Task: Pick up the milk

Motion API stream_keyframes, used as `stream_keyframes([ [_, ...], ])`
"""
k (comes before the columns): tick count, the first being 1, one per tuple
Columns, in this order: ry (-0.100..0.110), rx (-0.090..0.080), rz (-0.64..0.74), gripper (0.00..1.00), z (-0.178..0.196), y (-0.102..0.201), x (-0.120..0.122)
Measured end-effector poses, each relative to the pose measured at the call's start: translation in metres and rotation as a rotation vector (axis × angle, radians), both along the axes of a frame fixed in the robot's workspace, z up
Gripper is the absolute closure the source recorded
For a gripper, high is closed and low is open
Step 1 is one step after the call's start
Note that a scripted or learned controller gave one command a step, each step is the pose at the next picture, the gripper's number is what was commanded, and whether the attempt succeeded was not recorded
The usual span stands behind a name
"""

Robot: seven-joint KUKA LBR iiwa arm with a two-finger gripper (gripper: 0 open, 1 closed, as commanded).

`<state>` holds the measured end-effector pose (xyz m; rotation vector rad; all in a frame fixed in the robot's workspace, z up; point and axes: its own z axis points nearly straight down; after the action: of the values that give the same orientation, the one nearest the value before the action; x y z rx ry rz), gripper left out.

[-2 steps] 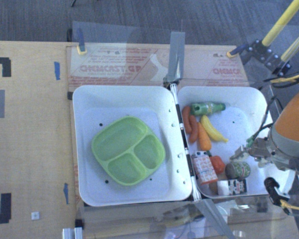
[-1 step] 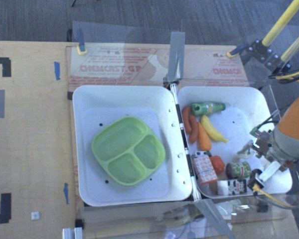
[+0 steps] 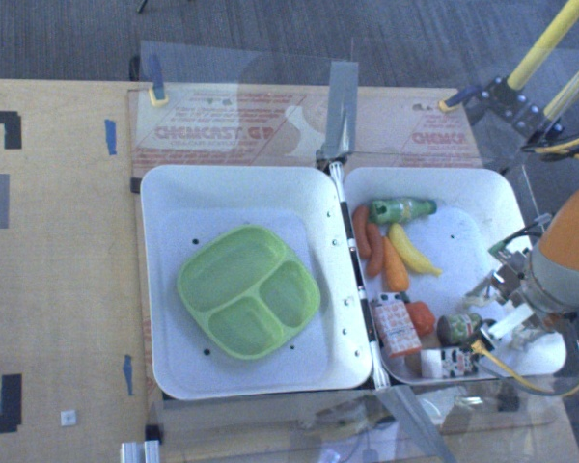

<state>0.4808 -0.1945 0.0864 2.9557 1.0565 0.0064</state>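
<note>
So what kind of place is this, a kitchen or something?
More likely a robot test lab than a kitchen: a robot arm reaches over two white bins, one holding toy-like food such as a banana, the other a green divided plate, on a taped-up bench.

Green divided plastic plate (image 3: 249,292) looks smooth w/ a slight sheen, shallow white plastic bins (image 3: 164,258) are matt, bench (image 3: 58,258) is bare light wood.

Single fixed camera, high above the bench (image 3: 58,258), looking down at a slant, both white bins (image 3: 174,201) in frame
</note>
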Motion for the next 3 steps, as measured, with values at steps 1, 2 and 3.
stream_keyframes([
  [1,0.001,-0.001,0.002,1.00,0.010,0.000,0.000],
  [2,0.008,0.002,-0.059,1.00,0.057,-0.013,-0.002],
  [3,0.007,0.002,-0.217,1.00,0.200,-0.022,-0.001],
])
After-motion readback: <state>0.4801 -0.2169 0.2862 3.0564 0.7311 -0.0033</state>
